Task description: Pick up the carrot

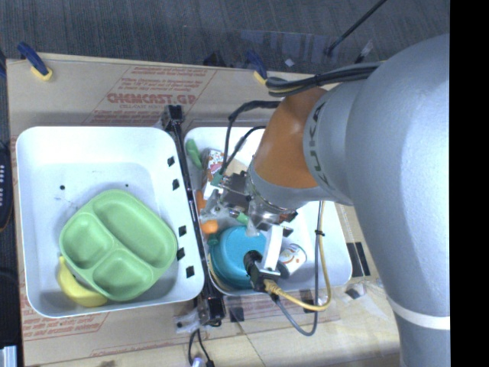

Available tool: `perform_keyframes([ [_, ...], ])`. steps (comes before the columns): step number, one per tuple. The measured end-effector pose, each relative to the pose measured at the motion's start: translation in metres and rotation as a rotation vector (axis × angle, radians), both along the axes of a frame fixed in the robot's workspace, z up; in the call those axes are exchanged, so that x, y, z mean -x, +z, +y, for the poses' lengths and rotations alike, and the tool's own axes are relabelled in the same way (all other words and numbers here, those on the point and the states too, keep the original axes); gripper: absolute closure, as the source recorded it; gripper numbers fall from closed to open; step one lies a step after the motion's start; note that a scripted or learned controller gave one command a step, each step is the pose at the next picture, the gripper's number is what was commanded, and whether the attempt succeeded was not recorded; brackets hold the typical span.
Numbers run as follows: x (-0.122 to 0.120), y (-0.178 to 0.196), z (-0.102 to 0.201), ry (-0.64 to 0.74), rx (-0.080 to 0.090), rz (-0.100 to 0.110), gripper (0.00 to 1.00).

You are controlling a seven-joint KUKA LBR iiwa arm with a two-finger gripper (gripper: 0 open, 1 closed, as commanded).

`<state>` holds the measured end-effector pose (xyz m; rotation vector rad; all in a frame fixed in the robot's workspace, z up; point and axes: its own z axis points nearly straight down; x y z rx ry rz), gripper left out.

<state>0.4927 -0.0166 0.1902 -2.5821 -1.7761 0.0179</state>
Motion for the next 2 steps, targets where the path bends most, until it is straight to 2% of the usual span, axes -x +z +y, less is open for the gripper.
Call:
perform_keyframes([
  [2, -0.0001, 0.0001, -0.0006, -0.001, 0.001, -0.001, 0.00],
])
